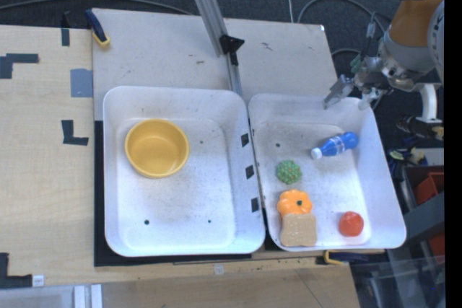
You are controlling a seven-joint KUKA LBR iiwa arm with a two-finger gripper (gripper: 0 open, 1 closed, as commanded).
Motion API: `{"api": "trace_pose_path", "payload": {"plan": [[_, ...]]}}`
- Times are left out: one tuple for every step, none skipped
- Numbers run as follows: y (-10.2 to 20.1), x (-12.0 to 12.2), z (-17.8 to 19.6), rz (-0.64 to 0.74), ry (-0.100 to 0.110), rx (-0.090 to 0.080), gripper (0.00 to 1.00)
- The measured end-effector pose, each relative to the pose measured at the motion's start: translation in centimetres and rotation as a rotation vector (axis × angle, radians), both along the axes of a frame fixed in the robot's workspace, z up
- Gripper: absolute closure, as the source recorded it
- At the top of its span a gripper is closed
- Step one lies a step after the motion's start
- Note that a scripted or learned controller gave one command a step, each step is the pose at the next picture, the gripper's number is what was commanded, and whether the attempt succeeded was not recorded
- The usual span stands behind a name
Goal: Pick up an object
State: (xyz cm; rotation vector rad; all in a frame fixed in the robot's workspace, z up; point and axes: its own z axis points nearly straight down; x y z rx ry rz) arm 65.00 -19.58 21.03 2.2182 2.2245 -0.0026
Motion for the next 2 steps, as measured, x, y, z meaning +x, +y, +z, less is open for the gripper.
{"api": "trace_pose_path", "payload": {"plan": [[0.0, 0.0, 0.0, 0.0, 0.001, 0.0, 0.0], [-0.6, 0.4, -4.7, -0.001, 0.004, 0.0, 0.0]]}}
